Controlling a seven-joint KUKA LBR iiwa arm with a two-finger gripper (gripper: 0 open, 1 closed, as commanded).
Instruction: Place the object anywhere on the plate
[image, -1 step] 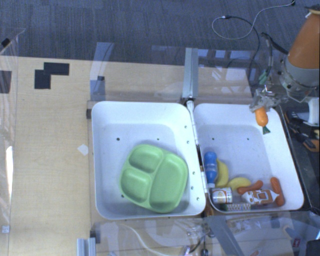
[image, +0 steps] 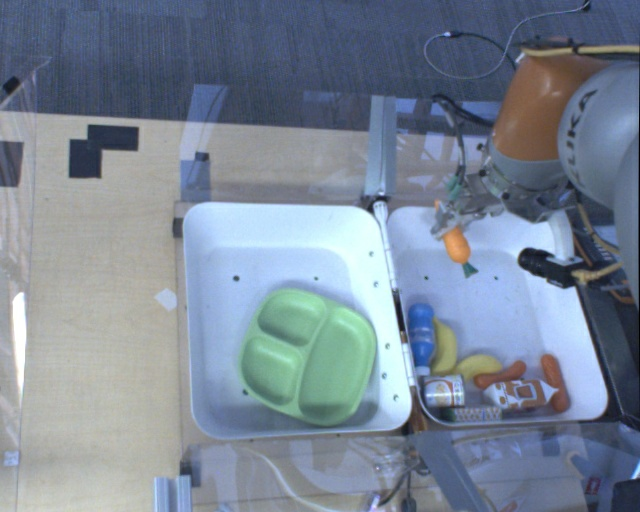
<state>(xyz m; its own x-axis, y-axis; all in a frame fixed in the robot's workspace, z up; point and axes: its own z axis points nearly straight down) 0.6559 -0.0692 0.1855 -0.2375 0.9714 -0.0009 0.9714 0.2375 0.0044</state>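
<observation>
Carrot (image: 457, 246), small and orange, hangs pinched in the gripper (image: 453, 225) above the right bin (image: 560, 300). To do this well, carry it high over the divider, centre it above the green plate (image: 308, 354) in the left bin (image: 215, 300), lower, then release.

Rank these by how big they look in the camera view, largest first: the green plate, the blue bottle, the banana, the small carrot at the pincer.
1. Green plate, by far.
2 and 3. Blue bottle and banana: too alike to separate.
4. Small carrot, between the fingers of the pincer; lifted nearer the camera, so its true size may be smaller.
</observation>
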